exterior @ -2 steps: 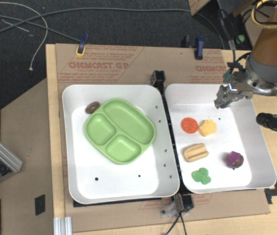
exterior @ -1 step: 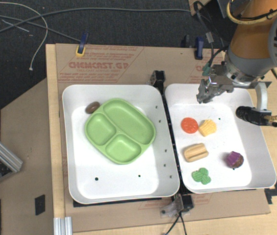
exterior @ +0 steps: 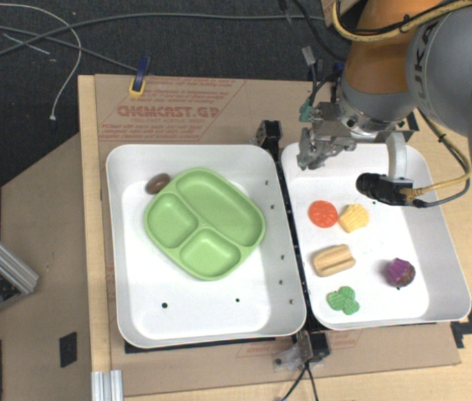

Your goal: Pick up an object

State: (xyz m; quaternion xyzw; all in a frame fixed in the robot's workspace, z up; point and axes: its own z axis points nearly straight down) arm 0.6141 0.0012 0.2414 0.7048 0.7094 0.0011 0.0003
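Gripper [exterior: 313, 155] hovering at the right bin's [exterior: 444, 249] far-left corner; whether its jaws are apart or together cannot be told.
Orange tomato [exterior: 322, 214], yellow corn [exterior: 353, 218], bread roll [exterior: 333, 260], purple piece [exterior: 399, 271], green broccoli [exterior: 343, 300] lie mid-bin; green tray [exterior: 205, 222] in left bin [exterior: 127, 249].

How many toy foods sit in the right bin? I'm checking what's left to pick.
5: orange tomato, yellow piece, tan bread, green broccoli, purple piece. The arm may hide others.
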